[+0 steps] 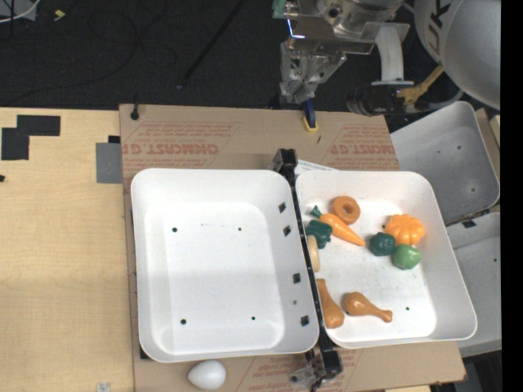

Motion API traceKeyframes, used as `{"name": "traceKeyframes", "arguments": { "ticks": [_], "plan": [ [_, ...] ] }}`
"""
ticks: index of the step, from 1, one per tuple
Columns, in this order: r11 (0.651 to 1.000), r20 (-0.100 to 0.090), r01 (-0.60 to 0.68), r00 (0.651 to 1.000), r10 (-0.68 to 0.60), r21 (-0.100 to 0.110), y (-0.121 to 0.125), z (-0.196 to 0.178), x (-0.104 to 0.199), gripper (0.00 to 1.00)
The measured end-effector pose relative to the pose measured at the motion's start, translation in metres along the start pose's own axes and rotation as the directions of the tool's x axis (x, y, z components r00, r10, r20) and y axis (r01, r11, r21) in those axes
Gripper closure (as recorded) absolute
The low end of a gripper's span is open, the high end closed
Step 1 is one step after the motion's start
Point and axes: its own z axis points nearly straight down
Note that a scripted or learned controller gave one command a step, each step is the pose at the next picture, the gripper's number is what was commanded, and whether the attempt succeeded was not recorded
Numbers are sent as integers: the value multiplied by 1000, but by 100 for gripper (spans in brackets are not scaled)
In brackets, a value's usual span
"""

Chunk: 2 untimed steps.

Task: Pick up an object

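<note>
Hovering end effector (308, 96), toys in right bin (433, 198)

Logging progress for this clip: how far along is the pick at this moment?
Nothing looks picked yet. The end effector hangs above the far edge of the bench, away from both bins. The toys, including the orange ring, carrot and drumstick, lie in the right bin. A white egg sits outside the bins. Reaching, grasping and lifting all remain.

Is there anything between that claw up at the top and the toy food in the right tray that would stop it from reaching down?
Nothing visible blocks it. The gripper hangs above the bench beyond the bins, and the right bin lies open from above. The toys crowd each other, though: the carrot lies close against the orange ring.
</note>
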Motion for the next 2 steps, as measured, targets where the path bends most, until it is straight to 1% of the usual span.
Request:
{"name": "traceKeyframes", "arguments": {
  "ticks": [1,2],
  "plan": [
    [1000,-1,1,1000,-1,-2,0,29,-56,100],
    [1000,-3,5,1000,-5,-16,0,-62,-69,100]
  ]
}}
